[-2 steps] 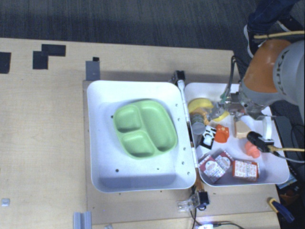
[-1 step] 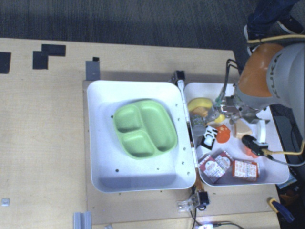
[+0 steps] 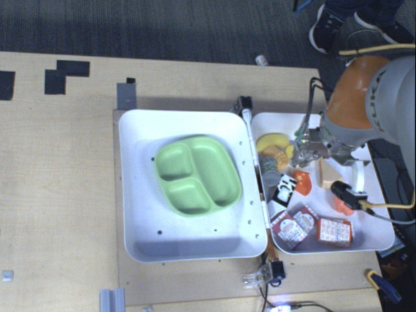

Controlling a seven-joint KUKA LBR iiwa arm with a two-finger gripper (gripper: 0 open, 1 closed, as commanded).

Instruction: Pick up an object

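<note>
My pincer [image 3: 305, 156] hangs over the right bin [image 3: 377, 242], just above the small orange thing [image 3: 302, 182], beside the yellow item [image 3: 273, 145]. Can't tell whether it's apart or together.

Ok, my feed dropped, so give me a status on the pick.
Claw low in the right bin, over the clutter. Nothing seen held. Orange piece and banana right beside it. Green tray alone in the left bin.
</note>
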